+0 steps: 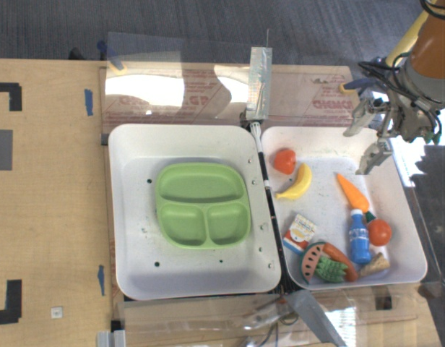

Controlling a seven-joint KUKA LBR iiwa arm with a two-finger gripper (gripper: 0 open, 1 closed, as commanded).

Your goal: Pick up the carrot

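Observation:
The carrot (351,191) is a short orange cone lying on the floor of the right bin (414,215), its tip pointing to the upper left. My gripper (367,139) hovers above the bin's far right corner, up and to the right of the carrot and apart from it. Its two grey fingers (373,155) are spread open with nothing between them.
Around the carrot lie a blue bottle (359,237) and a red ball (380,231) just below it, with a banana (298,183) and a red tomato (284,160) to its left. A small box (302,230) and a red-green toy (325,262) sit near the front. The left bin holds a green divided plate (203,204).

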